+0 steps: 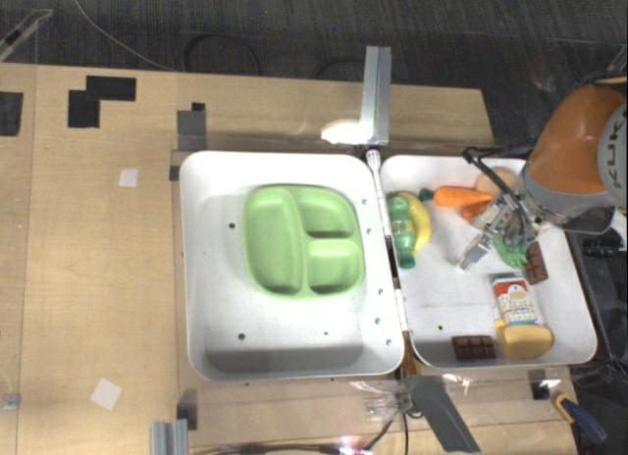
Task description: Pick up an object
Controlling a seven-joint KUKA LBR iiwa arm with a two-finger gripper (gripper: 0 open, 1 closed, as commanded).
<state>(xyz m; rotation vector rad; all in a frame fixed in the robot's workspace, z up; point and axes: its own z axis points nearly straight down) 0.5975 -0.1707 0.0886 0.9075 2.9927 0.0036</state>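
From above, the arm [579, 149] reaches into the right bin [432, 330], and its gripper [478, 250] hangs low over the bin floor, just below the carrot [459, 197]. Fingers look parted, nothing between them. Left of the carrot, a banana [422, 223] lies against a green bottle [400, 230] by the bin's left wall. A small carton [513, 299] sits below the gripper, with a yellow block [524, 339] and a chocolate bar [474, 348] along the near wall. Over in the left bin [211, 345], a green divided plate [301, 239] sits in the middle.
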